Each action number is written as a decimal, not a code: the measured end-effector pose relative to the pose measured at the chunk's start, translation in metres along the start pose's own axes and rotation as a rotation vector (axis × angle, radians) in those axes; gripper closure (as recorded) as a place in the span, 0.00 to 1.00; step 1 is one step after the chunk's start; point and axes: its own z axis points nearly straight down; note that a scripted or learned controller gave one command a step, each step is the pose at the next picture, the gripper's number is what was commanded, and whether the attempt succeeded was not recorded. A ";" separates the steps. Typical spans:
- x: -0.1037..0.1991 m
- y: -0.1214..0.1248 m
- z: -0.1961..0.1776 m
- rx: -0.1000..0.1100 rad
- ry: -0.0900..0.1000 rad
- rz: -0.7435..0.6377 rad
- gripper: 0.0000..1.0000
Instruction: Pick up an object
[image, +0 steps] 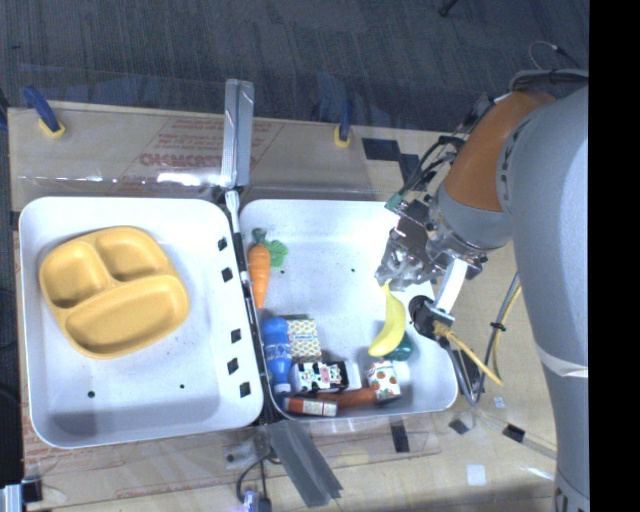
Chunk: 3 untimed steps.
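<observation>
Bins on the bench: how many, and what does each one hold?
2. The left bin holds a yellow divided plate. The right bin holds a carrot, a banana and small packaged items; some may be hidden.

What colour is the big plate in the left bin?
Yellow; the divided plate shows clearly in the camera view.

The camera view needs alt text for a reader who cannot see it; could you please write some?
A grey robot arm's hand hovers over the right white bin, just above a banana. That bin also holds a toy carrot and small packages along its left and near walls; the left bin holds a yellow divided plate.
</observation>
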 end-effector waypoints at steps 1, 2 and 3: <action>-0.010 -0.015 0.125 0.004 0.000 0.016 1.00; -0.065 -0.029 0.138 0.004 0.016 -0.182 1.00; 0.013 0.053 0.040 -0.002 0.001 -0.157 1.00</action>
